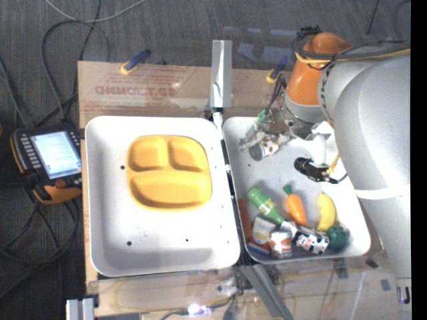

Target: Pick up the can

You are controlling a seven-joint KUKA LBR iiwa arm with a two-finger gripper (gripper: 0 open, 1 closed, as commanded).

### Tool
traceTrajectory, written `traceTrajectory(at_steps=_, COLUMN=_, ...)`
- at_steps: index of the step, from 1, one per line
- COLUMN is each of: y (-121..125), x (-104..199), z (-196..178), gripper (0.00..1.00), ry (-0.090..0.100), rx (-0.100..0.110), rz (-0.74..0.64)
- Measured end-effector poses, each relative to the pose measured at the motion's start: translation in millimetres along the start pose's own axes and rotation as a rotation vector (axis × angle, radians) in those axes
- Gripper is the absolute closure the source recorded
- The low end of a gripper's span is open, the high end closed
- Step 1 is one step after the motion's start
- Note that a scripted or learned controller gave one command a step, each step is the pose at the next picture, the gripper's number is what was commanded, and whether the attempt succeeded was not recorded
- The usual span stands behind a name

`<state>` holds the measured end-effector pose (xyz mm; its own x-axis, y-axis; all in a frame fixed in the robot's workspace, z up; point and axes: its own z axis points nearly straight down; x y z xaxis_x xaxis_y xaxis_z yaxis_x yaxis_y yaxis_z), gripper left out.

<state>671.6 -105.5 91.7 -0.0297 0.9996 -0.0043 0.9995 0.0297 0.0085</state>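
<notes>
Can [265, 147], small and cylindrical, lying on its side in the upper left corner of the right bin [257, 177], dull grey end turned toward lower left, printed wall white with red marks. Tool [267, 132] of the grey arm poised right at the can from the upper right, close over its far end; impossible to tell whether wide, narrow or already closed on anything, and no grip on the can to be claimed from this view. Judged light and stiff, with a smooth, slippery curved wall; probably thin-skinned, hence liable to dent under a hard squeeze and to roll away if nudged off-centre. Best taken across the curved wall near mid-length, closing at right angles to the long axis, rather than end to end over the rims. Bin wall just beside the can on two sides, leaving little room for approach from the left or top. Well apart, along the lower edge of the same bin: green bottle [265, 204], carrot [295, 208], banana [325, 212], two small cartons [275, 237]. None near enough to hinder a lift. Left bin [113, 212] with a yellow divided tray [170, 172], not concerned in this step.
</notes>
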Motion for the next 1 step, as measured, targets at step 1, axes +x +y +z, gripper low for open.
traceTrajectory(at_steps=1, y=1.4, x=-0.8, z=-11.0, gripper=1.00, ry=-0.008, rx=-0.004, rz=-0.002)
